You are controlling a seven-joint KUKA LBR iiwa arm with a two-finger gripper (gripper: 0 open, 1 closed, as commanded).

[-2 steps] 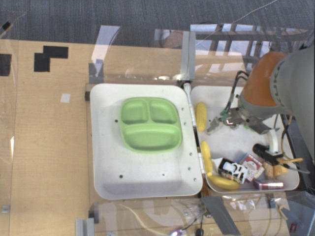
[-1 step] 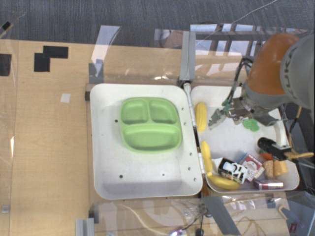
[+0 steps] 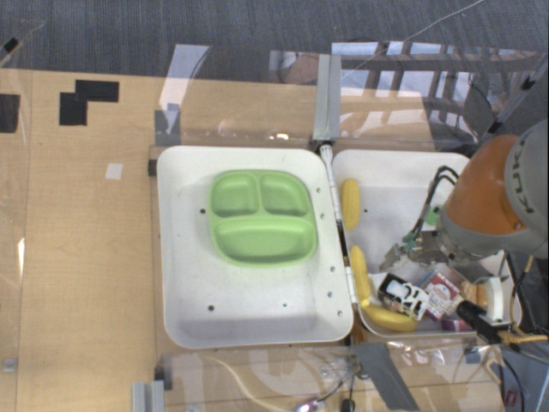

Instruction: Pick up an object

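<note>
Gripper [image 3: 410,251] low over near-right clutter in right white bin [image 3: 386,174], apparently lining up a pick; its state can't be told. Green divided plastic tray [image 3: 262,217] lies in left bin.

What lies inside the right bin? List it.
The right bin holds three bananas, a black-and-white item and a red packet. The arm covers its right part.
</note>
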